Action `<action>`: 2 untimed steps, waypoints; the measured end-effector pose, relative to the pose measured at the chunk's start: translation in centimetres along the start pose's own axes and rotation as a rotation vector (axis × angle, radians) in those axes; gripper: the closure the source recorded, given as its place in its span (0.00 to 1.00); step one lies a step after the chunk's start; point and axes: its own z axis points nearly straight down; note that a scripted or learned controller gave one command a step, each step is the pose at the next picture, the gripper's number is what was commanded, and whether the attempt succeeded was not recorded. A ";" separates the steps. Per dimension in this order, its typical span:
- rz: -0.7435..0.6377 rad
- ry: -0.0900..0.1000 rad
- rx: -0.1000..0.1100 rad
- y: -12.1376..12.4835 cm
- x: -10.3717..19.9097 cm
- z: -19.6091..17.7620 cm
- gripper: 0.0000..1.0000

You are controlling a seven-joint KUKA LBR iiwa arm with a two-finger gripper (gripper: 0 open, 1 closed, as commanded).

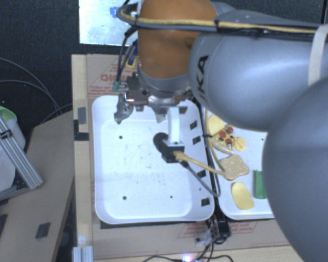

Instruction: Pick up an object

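Toy food spread in the right-hand bin (246,216). At its centre, a tan toast slice (235,168), flat, lightly browned, round-cornered. Just beyond the toast slice, farther from the camera, a yellow pizza wedge (224,135) dotted with red. Just nearer than the toast slice, a smooth yellow oval piece (242,196). To the toast slice's right, a short green stick (258,183), hard against the bulk of the grey arm (251,75) covering that side of the bin. Well apart from the toast slice, up and to its left, the fingers (120,113) poised above the far corner of the left-hand bin (136,190). Apart or together: impossible to tell from this angle.
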 end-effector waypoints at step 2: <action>0.016 -0.002 -0.014 0.9 -6.2 -14.8 0.00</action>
